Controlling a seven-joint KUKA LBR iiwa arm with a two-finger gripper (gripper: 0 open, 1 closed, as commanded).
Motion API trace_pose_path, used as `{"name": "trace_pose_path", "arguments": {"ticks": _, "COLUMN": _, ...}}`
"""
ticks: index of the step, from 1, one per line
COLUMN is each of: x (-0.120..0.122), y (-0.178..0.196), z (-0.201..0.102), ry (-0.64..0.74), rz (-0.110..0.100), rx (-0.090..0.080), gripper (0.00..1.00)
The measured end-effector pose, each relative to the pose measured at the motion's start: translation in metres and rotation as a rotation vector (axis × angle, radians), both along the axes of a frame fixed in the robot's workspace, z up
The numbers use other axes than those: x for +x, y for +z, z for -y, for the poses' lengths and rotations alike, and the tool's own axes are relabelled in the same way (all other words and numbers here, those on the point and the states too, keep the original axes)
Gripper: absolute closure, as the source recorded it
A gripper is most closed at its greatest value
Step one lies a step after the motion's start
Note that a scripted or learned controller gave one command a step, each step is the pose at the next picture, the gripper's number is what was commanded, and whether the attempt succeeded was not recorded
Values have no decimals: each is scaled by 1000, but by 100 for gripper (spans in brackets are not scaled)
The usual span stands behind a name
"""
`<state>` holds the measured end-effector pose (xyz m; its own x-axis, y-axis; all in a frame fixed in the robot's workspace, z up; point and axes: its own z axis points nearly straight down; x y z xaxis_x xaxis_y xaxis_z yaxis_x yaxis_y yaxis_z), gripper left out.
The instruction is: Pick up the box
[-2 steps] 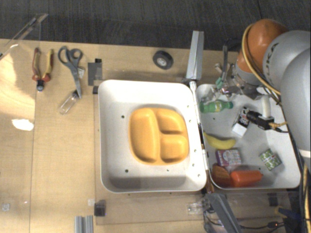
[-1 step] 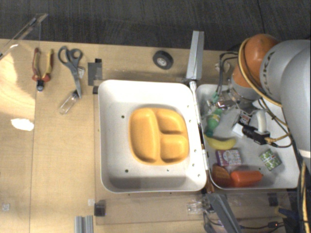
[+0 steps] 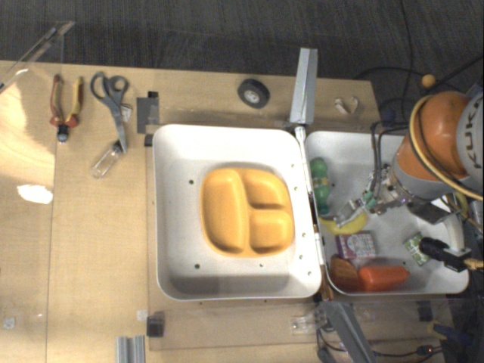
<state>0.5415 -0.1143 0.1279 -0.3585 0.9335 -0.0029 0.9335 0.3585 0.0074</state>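
A: Wooden bench (image 3: 91,225), two white bins side by side. Left bin (image 3: 181,263) carries a yellow three-compartment tray (image 3: 248,209). Scissors (image 3: 115,100), red-handled pliers (image 3: 63,106) and a roll of black tape (image 3: 253,92) lie along the bench's far edge.

B: And the box?

A: Small pinkish box (image 3: 358,245), lying flat in the right bin (image 3: 344,153), toward its near side. Touching or just beside it: a banana (image 3: 346,224) on the far side, a red-orange item (image 3: 383,277) on the near side. Green items (image 3: 321,181) sit against the bin's left wall.

B: Gripper?

A: Gripper (image 3: 378,195) hangs over the middle of the right bin, beside the banana's tip, somewhat beyond the box. Whether it stands wide or narrow I cannot tell; wires and clutter blur it. Nothing seen between its tips.

B: Progress?

A: My read: early. Box rests in the bin, not lifted. Left to do: line up over the box, descend, close, raise. Crowding neighbours may spoil the grasp.
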Motion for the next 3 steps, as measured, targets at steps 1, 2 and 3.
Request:
{"name": "trace_pose_path", "arguments": {"ticks": 1, "x": -49, "y": -38, "z": 13, "ry": -86, "rz": 10, "rx": -1, "gripper": 0}}
{"name": "trace_pose_path", "arguments": {"ticks": 2, "x": -45, "y": -27, "z": 12, "ry": -84, "rz": 19, "rx": -1, "gripper": 100}}
{"name": "trace_pose_path", "arguments": {"ticks": 3, "x": -47, "y": 86, "z": -40, "ry": 147, "rz": 1, "rx": -1, "gripper": 100}}
